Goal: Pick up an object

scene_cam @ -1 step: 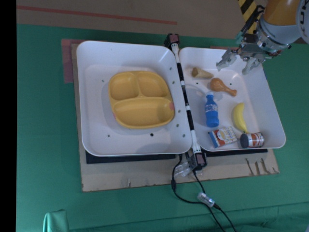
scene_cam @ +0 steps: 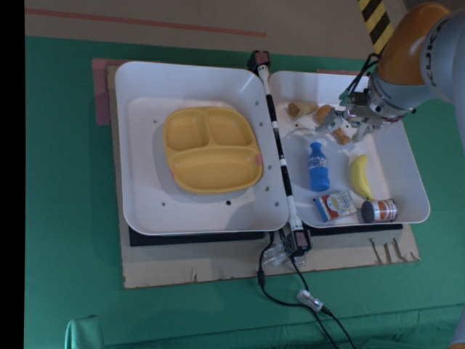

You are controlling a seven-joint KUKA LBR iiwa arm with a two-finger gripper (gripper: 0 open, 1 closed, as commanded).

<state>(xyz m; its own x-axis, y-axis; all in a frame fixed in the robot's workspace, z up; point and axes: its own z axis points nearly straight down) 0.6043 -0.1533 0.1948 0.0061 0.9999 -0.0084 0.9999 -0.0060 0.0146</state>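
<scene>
Tool (scene_cam: 340, 126) hangs low in the right bin (scene_cam: 407, 162), over a brown item (scene_cam: 328, 115) near the bin's far side; its grip can't be told. Judged mid-approach; next comes closing squarely, then lifting.

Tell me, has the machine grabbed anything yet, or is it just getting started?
Nothing looks lifted yet. The pincer hangs low in the right bin, by a small brown item. The blue bottle, banana and can lie untouched. The grab remains.
</scene>
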